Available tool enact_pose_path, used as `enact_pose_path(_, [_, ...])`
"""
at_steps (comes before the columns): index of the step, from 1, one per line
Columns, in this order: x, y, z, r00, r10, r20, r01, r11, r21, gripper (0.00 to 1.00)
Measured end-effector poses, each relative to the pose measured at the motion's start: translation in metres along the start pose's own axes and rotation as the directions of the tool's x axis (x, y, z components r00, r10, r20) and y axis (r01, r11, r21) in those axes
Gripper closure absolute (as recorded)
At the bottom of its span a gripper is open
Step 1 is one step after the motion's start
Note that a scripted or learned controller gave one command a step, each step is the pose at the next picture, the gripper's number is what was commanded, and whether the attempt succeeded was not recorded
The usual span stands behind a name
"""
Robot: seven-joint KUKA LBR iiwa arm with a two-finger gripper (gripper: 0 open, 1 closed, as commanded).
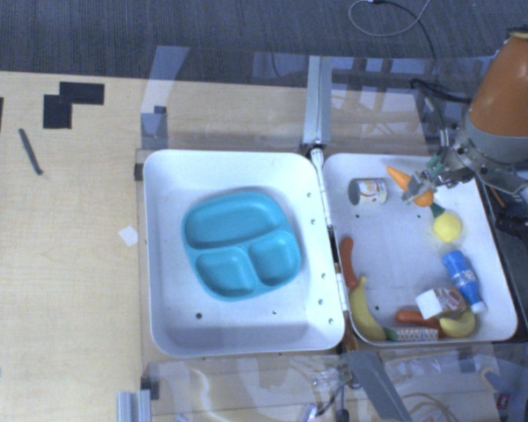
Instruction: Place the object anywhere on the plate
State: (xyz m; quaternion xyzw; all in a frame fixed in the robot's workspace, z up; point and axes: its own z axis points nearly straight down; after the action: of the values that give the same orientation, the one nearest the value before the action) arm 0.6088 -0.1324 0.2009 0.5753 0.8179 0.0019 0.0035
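A blue plate [240, 243] with three compartments lies in the left white bin [172, 323]. In the right bin [383, 244] the objects lie scattered. My gripper [425, 187] hangs over that bin's far right part, right by an orange carrot [398, 177] and a second orange piece with a green end [427, 202]. A small silver can [367, 191] lies just left of the carrot. The view does not make clear whether anything sits in the gripper. The arm's orange band [509, 82] rises at the upper right.
Also in the right bin are a yellow lemon [447, 227], a blue bottle [464, 278], a red sausage [346, 258], two bananas [363, 310] [458, 325] and a white packet [429, 303]. A metal divider [315, 104] separates the bins.
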Motion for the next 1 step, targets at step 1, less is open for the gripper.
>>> enact_pose_path(1, [0.0673,0.0112,0.0159,0.994,-0.108,-0.002,0.108,0.994,0.003,1.0])
